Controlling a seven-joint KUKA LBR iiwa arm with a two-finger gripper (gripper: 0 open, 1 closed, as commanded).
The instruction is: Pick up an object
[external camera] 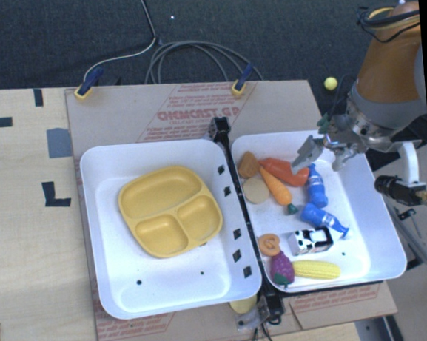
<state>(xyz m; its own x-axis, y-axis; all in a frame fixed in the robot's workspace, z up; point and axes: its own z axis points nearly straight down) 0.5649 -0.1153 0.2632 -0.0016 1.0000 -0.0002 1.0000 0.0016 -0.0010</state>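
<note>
My gripper (pixel 323 155) hangs over the back of the right bin (pixel 366 212), its two fingers spread open with nothing between them. Just below it lie a blue bottle (pixel 316 187) and an orange carrot (pixel 276 186), with a red pepper (pixel 286 171) behind the carrot. A second blue piece (pixel 323 219) lies beneath the bottle. Nearer the front sit a black-and-white cow toy (pixel 312 240), a yellow corn cob (pixel 316 270), a purple eggplant (pixel 281 268) and an orange slice (pixel 269 243). A beige round piece (pixel 256 190) and a brown piece (pixel 247 164) lie by the divider.
The left bin (pixel 112 286) holds a yellow divided plate (pixel 170 211). A black divider (pixel 236 201) with clips separates the two bins. Cables loop on the dark floor behind the bench. A small yellow ball (pixel 330 84) lies beyond the right bin.
</note>
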